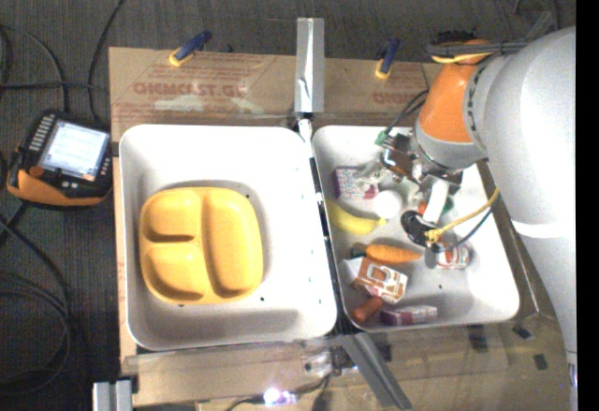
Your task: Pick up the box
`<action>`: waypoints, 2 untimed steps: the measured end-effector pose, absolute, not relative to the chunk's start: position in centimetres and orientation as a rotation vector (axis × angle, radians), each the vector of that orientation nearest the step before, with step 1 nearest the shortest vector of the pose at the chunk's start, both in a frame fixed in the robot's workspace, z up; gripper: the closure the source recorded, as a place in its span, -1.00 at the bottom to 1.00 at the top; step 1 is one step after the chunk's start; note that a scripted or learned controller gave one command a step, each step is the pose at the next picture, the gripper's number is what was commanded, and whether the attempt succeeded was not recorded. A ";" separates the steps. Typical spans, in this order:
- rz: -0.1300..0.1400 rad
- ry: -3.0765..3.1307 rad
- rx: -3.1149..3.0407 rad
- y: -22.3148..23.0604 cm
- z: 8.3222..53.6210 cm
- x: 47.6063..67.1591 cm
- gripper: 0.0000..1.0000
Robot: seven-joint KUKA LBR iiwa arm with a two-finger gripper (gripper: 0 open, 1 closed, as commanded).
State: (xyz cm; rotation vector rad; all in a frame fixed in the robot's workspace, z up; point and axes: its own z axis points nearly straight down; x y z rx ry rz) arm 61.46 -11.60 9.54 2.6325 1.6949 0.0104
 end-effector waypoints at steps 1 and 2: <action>0.028 1.698 2.629 -11.3 10.8 61.8 1.00; 0.023 1.699 2.632 -11.3 10.6 61.7 -1.00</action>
